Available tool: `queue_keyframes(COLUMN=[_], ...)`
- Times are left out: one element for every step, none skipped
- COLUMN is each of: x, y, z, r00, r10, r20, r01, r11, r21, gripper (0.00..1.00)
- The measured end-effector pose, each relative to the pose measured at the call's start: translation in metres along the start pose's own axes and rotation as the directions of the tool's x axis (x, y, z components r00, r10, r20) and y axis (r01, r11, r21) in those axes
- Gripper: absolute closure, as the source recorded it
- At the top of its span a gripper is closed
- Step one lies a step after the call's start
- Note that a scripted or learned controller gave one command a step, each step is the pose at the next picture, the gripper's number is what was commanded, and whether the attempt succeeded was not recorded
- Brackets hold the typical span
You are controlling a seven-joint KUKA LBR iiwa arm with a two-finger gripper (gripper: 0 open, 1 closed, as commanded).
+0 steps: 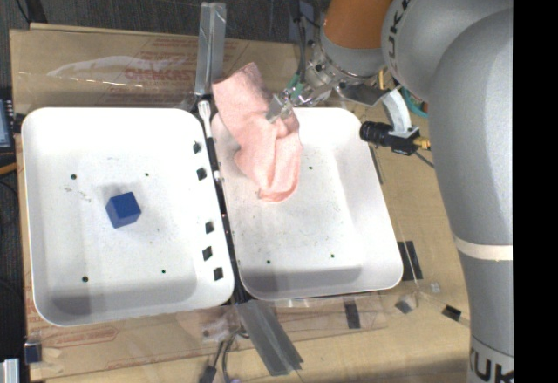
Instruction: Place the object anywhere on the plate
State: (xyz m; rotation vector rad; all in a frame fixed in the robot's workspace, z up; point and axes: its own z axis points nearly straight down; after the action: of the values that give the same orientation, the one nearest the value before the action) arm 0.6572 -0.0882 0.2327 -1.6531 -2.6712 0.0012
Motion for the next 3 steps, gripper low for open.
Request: queue_keyframes(x=[0.001,0.049,0.089], y=[0.002,0.015,0.032], z=[0.001,0.008,0.000], r00=[1.000,0.916,0.684], r10=[-0.007,-0.402,-0.729], r20=[0.000,-0.001,-0.001], r01=[0.007,0.402,0.729], r11=[1.000,0.916,0.684], r21=[0.000,0.001,0.001], gripper=[1.00,1.00,1.00])
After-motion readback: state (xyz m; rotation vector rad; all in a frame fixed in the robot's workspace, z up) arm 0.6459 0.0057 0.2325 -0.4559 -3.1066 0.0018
